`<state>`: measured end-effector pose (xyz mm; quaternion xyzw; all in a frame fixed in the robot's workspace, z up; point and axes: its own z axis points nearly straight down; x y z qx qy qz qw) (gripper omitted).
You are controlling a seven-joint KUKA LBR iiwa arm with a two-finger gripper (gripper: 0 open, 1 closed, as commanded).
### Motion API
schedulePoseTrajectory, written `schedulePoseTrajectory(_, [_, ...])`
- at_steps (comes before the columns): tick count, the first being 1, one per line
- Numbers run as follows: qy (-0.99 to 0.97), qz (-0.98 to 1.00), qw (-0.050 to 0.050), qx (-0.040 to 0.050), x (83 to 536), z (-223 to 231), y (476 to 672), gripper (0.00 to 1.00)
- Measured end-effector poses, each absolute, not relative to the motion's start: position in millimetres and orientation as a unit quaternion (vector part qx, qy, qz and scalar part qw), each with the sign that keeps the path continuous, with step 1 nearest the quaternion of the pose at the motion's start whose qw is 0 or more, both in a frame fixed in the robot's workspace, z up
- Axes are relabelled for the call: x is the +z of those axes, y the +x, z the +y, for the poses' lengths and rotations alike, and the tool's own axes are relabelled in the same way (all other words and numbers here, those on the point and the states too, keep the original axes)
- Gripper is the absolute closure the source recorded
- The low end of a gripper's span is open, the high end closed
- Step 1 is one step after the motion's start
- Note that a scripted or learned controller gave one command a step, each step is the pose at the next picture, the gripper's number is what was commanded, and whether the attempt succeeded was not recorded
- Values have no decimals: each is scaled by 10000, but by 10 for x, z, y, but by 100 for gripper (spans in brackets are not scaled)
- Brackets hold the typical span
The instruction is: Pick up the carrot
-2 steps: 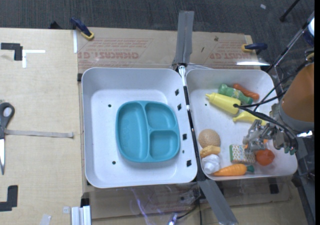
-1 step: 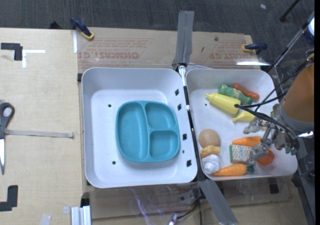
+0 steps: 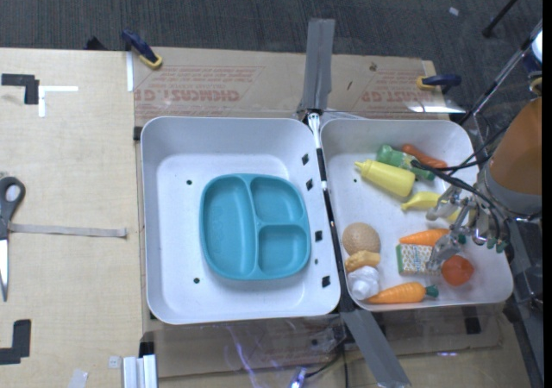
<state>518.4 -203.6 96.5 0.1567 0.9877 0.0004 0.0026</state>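
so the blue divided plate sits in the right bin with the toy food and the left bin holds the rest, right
Not quite: the camera view shows the blue divided plate in the left bin, on its own. The toy food, including the carrot, lies in the right bin.

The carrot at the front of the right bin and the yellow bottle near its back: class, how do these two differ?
Colour: the carrot is orange with a green tip; the yellow bottle is yellow throughout.
Shape: the carrot is slim and tapers; the bottle is fatter with a narrow nozzle.
Place: the carrot lies by the front wall; the bottle lies further back.
Both lie on their sides in the right bin.
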Motion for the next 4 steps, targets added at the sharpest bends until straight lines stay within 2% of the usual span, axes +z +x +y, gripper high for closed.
schedulePoseTrajectory(1, [2482, 9687, 46, -4, 972, -1951, 5536, 0])
schedulePoseTrajectory(2, [2470, 9689, 111, -10, 1096, -1956, 5569, 100])
schedulePoseTrajectory(3, [1938, 9810, 114, -11, 1003, -1903, 5405, 100])
schedulePoseTrajectory(4, [1932, 9811, 142, -12, 1106, -1902, 5427, 100])
